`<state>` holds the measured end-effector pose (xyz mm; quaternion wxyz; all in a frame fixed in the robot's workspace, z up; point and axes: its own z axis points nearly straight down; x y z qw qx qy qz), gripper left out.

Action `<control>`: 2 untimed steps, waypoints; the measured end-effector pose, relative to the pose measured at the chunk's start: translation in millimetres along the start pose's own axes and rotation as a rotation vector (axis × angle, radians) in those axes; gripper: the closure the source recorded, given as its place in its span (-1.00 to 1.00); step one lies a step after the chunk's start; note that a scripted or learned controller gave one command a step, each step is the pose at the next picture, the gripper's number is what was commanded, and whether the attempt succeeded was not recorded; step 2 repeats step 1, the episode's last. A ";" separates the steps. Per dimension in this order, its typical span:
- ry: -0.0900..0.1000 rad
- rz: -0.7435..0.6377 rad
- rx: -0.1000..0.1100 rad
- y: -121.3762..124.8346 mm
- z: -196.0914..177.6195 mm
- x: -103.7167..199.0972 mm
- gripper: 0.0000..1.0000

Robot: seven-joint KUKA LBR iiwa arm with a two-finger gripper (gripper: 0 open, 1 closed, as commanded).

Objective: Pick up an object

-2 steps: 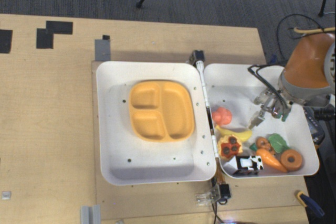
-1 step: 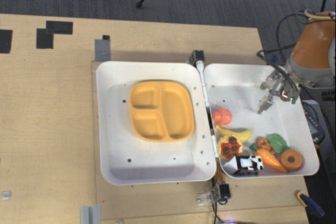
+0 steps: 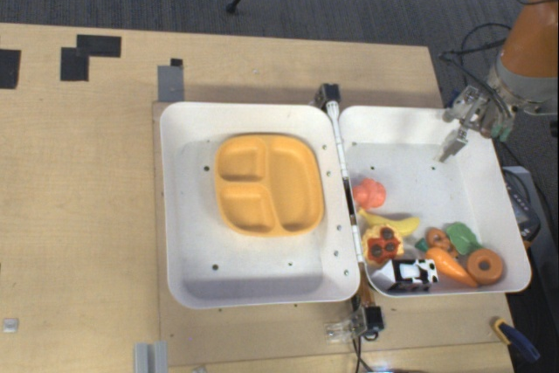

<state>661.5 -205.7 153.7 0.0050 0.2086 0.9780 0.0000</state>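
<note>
hand (image 3: 454, 144): over far right corner of right bin (image 3: 410, 162), nothing between its fingers, opening unclear | toys: pink ball (image 3: 370, 191), banana (image 3: 390, 225), carrot (image 3: 452, 265), donut (image 3: 485, 265) heaped in near part of right bin | left bin (image 3: 188, 188): yellow divided plate (image 3: 266, 184) | both on desk (image 3: 79, 214)

Readable text: none on any surface.
Bins (image 3: 262, 288): plain white walls, no label or number.
Yellow divided plate (image 3: 266, 183): bare, no marking.
Toys in the right bin: too small to show any lettering; the black-and-white piece (image 3: 412, 272) carries a pattern, not letters I can make out.
Bench (image 3: 79, 214): black shapes along its far edge, no legible characters.
</note>
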 end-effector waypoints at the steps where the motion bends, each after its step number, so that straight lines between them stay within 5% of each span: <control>1: 0.006 -0.091 0.000 -6.0 23.5 61.1 -1.00; 2: 0.006 -0.091 0.000 -6.0 23.5 61.1 -1.00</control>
